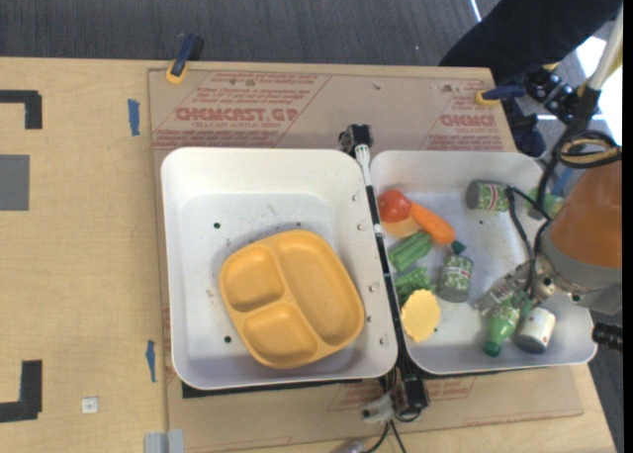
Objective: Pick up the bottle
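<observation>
The bottle (500, 325) is small and green, with a paler band around its middle. It lies on its side in the right bin (465, 354), near the front right corner, with one end pointing to the front wall and the other end up toward the arm. A small white and grey container (535, 330) lies just beside it on the right.
</observation>
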Robot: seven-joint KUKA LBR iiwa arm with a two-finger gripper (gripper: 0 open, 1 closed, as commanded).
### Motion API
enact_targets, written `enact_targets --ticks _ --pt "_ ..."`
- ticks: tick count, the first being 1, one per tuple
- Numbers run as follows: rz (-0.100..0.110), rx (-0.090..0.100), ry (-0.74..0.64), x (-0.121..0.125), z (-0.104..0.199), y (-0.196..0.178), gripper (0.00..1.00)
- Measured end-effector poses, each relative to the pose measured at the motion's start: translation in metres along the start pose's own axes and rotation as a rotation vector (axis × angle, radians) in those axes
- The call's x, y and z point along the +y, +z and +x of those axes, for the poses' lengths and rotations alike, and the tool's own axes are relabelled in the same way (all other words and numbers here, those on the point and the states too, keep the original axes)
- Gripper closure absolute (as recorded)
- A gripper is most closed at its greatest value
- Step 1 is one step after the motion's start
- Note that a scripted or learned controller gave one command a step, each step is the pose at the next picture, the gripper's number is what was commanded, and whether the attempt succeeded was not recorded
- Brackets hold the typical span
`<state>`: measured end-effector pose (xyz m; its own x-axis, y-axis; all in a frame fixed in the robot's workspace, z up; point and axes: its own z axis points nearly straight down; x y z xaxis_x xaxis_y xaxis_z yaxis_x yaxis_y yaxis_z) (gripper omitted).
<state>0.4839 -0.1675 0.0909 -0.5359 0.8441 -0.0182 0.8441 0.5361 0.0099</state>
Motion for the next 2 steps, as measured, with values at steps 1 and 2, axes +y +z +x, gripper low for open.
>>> enact_targets --ticks 1,2 --pt "0.011 0.016 0.225 0.021 0.041 -0.061 1.00" --pt "0.012 0.014 0.509 0.054 0.089 -0.095 1.00"
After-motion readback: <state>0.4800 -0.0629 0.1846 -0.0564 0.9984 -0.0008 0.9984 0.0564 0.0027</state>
